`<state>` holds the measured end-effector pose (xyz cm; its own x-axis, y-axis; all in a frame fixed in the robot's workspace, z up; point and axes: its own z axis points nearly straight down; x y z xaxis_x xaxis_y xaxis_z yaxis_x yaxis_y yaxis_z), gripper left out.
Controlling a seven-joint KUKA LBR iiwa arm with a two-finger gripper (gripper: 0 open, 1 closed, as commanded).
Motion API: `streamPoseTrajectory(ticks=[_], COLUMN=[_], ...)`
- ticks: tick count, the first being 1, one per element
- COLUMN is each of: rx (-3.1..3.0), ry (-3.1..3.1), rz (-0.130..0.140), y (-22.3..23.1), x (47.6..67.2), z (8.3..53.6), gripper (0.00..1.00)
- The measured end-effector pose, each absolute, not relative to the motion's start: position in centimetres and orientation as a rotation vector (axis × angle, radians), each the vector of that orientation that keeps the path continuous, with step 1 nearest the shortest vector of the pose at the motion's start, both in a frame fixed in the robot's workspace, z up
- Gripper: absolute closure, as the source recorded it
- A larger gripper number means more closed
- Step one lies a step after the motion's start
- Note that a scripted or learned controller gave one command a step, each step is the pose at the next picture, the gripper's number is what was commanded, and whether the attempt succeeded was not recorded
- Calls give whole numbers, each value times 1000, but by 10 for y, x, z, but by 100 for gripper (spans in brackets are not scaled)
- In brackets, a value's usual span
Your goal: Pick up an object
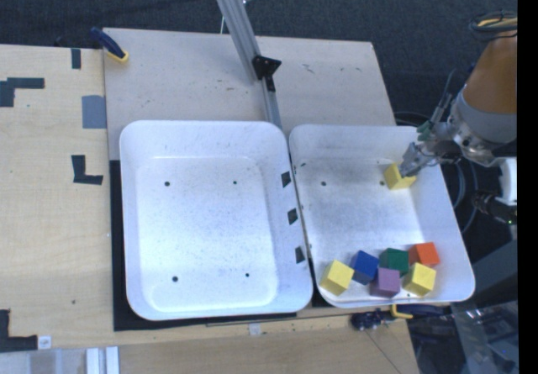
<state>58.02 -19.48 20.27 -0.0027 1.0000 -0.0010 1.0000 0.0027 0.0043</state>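
Observation:
A yellow block (pixel 398 177) lies in the right bin (pixel 353 213), near its far right wall. My gripper (pixel 414 160) reaches in from the right and hangs directly over that block's upper right corner, touching it or nearly so. The view is too small to show how the gripper stands on the block. Along the bin's front edge sits a cluster of blocks: yellow (pixel 337 276), blue (pixel 365 266), green (pixel 392 260), purple (pixel 387 281), orange (pixel 425 254) and another yellow (pixel 421 279).
The left bin (pixel 202 221) sits beside the right one. A slanted metal pole (pixel 239 19) crosses the bench top behind the bins. A blue and yellow clamp (pixel 110 44) lies at the far left corner; another (pixel 380 318) sits below the right bin.

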Motion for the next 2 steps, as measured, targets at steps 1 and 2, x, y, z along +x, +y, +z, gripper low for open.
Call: streamPoseTrajectory(ticks=[1,2], rx=[2218,2214], ry=[2221,2230], rz=[2,3], y=[-194,-137], x=[581,587], z=[238,246], gripper=[100,100])
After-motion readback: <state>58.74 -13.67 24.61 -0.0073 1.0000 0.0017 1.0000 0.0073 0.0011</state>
